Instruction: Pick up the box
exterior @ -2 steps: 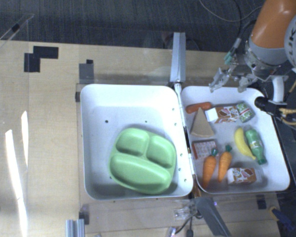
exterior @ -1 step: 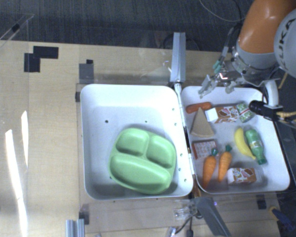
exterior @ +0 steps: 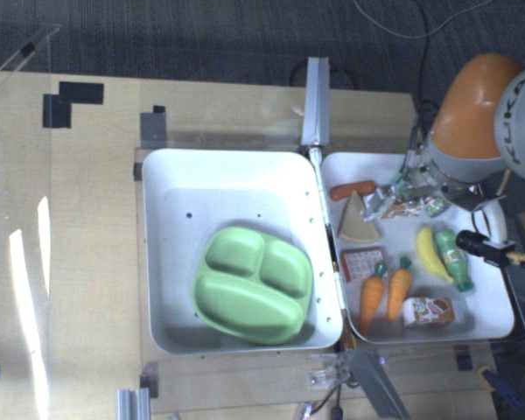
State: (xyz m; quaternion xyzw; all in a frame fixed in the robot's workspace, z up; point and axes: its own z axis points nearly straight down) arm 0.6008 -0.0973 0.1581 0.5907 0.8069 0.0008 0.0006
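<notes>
Camera view: the grey arm with its orange band [exterior: 477, 103] reaches over the right white bin [exterior: 506, 322]; its gripper [exterior: 413, 185] sits low at the bin's far side amid crinkled wrappers, and whether it is open or closed cannot be told. The small white-and-orange box [exterior: 429, 311] lies near the bin's front edge, just beside two orange carrots [exterior: 383, 292]. The left white bin [exterior: 162, 261] holds a green compartment tray [exterior: 254, 284].

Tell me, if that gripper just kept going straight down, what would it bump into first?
Probably the crinkly snack packet lying right under the gripper in the right bin; depth is hard to judge.
</notes>
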